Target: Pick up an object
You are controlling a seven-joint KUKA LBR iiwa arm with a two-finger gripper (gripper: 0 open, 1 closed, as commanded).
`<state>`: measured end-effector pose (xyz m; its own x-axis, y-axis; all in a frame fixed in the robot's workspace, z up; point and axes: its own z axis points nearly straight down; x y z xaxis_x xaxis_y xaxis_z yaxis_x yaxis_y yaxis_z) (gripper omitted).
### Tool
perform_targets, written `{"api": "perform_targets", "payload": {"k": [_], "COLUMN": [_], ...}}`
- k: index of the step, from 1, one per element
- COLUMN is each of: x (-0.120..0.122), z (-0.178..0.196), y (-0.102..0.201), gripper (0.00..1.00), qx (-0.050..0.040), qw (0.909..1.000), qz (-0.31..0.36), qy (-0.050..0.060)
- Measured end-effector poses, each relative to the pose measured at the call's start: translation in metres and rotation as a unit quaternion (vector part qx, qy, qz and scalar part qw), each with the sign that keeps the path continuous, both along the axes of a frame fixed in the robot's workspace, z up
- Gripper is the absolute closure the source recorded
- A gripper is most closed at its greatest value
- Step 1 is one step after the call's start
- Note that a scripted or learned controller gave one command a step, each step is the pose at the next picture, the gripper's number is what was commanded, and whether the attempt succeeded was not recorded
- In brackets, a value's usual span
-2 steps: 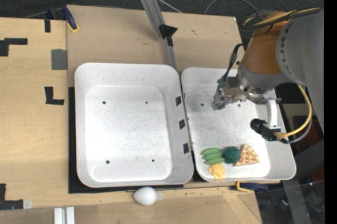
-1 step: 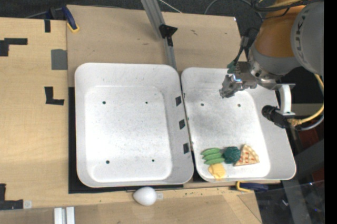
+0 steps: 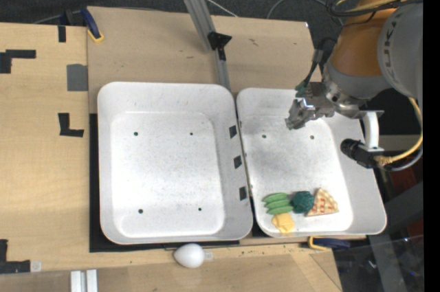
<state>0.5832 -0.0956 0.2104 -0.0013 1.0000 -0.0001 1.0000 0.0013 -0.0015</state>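
We cannot tell how the gripper (image 3: 297,117) stands, well above the toy cluster (image 3: 300,203); crowding risks a mis-grab.

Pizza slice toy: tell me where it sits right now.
The pizza slice toy lies in the right bin, near its front right corner, right beside the dark green toy.

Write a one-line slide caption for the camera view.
KUKA arm's gripper hovers over the right bin, away from the green, yellow and pizza-slice toys clustered at its near edge.
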Motion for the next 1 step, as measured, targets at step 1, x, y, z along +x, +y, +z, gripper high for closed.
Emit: {"api": "perform_targets", "payload": {"k": [1], "x": [0.0134], "z": [-0.0073], "y": [0.0483], "gripper": [1.00], "qx": [0.0004], "qw": [1.0000], "qz": [0.002], "qy": [0.000]}}
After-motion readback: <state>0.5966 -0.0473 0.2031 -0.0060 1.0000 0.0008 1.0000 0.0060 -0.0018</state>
